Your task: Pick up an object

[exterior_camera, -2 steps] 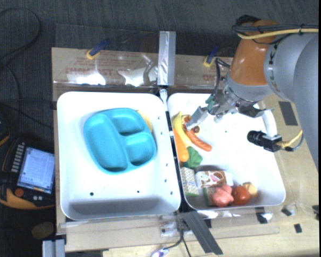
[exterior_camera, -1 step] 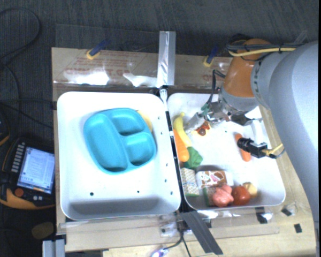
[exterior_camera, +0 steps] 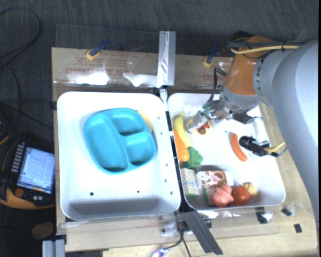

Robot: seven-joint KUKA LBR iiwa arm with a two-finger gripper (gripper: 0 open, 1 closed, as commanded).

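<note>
The hand (exterior_camera: pixel 206 118) hangs low over the right bin's (exterior_camera: pixel 267 194) back, beside a yellow banana (exterior_camera: pixel 179 130); whether it is spread or pressed together cannot be told. An orange sausage (exterior_camera: pixel 238 146) lies nearby. The left bin (exterior_camera: pixel 69 197) holds a blue tray (exterior_camera: pixel 119 138).

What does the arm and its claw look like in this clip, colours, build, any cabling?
The arm is a bulky, rounded light-grey body with an orange band above the wrist. A yellowish cable loops over the top of that band. The claw is a small, dark metallic assembly, its details too cluttered to make out.
</note>
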